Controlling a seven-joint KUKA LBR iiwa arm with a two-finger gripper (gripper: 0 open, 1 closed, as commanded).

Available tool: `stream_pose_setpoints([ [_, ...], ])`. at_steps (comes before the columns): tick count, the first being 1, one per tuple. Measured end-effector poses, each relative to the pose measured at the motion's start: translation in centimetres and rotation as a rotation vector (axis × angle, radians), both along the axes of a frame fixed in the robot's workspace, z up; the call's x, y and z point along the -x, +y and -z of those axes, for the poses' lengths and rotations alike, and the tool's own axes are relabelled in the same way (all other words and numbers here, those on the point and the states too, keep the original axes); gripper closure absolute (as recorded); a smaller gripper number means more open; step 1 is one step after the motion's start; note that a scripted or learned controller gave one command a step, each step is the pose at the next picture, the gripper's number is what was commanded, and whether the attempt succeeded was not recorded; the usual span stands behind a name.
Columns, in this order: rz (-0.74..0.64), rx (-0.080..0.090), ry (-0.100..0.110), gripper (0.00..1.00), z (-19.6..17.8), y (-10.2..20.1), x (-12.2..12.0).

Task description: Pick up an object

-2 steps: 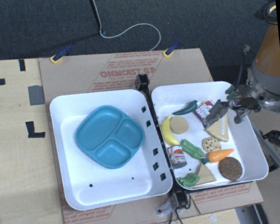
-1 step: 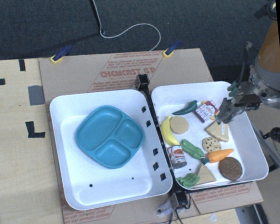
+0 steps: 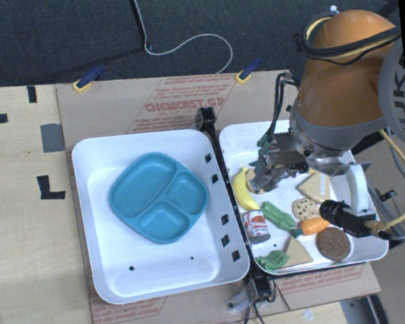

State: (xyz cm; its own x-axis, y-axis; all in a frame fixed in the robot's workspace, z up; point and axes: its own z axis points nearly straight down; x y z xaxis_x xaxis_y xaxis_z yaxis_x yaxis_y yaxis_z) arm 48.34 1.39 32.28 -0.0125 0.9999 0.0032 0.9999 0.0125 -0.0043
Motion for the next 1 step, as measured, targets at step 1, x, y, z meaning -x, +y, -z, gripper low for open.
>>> stream_pose_setpoints([
  [1,0.014,0.004,-0.001,1.0,0.95,-3.17,0.0],
])
